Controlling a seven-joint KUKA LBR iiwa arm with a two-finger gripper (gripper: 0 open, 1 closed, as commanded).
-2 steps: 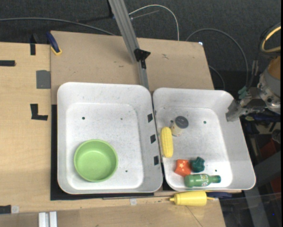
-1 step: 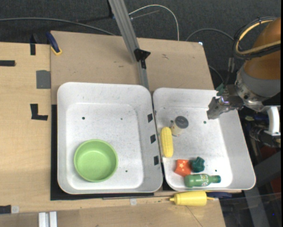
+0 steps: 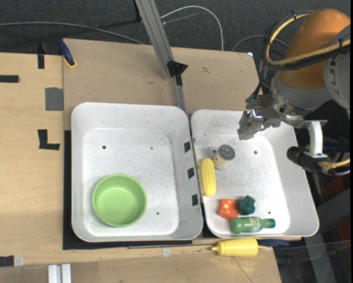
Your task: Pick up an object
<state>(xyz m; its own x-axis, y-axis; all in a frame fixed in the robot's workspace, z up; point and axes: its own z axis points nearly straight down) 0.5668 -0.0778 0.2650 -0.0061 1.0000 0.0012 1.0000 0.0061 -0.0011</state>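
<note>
A green bowl [image 3: 119, 200] sits in the near corner of the left bin [image 3: 82, 158] on the table [image 3: 111, 69], well left of the right bin [image 3: 294, 214]. Inside the right bin, a yellow corn cob [image 3: 208, 177] lies along the left wall, a small grey-capped container [image 3: 224, 155] just beside its top end. Near the front wall lie an orange piece [image 3: 227, 208], a dark green piece [image 3: 246, 204] and a green bottle [image 3: 251, 224]. A yellow bottle [image 3: 237, 247] rests on the table just outside that wall. The claw [image 3: 248, 127] hangs over the bin's back area, above the container; whether it is wide or narrow cannot be told.
</note>
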